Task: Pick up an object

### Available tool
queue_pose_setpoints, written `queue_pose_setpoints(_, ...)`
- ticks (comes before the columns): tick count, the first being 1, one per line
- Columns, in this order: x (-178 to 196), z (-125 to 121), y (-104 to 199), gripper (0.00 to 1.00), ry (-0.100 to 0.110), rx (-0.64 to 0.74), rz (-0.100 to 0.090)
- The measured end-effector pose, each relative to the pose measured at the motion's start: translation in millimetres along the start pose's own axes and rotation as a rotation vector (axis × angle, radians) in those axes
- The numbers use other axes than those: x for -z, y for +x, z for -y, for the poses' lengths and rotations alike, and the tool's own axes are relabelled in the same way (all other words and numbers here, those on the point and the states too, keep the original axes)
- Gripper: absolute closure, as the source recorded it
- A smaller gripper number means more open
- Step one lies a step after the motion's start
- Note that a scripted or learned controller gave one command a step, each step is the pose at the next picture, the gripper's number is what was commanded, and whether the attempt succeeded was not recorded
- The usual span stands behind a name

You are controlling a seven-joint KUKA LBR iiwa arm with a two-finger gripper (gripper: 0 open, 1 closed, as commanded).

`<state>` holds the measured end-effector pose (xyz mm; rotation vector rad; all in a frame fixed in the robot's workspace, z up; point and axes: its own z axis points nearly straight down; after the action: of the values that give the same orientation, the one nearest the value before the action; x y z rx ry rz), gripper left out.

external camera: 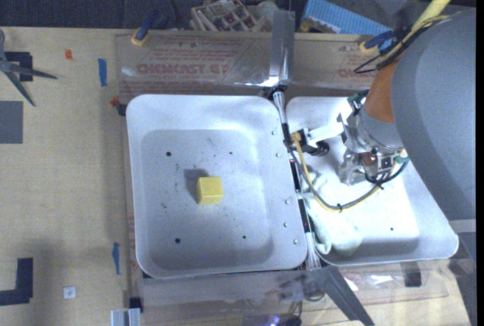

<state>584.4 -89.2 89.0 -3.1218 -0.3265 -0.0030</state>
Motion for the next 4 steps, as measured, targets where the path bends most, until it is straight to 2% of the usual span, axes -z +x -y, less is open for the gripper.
queue_pose_setpoints(1, 109.5, -0.7, 53.3, 1.00, -0.002, -0.006, 0.002)
queue_pose_setpoints(2, -0.7, -7.7, 19.7, 1.00, -0.003, 0.019, -0.003)
queue_pose_setpoints(3, -0.4, 4.2, -100.1, 1.00, -0.002, -0.013, -0.001)
queue_pose_setpoints(4, 107.1, 30.1, -100.7, 1.00, -0.001, -0.003, 0.004)
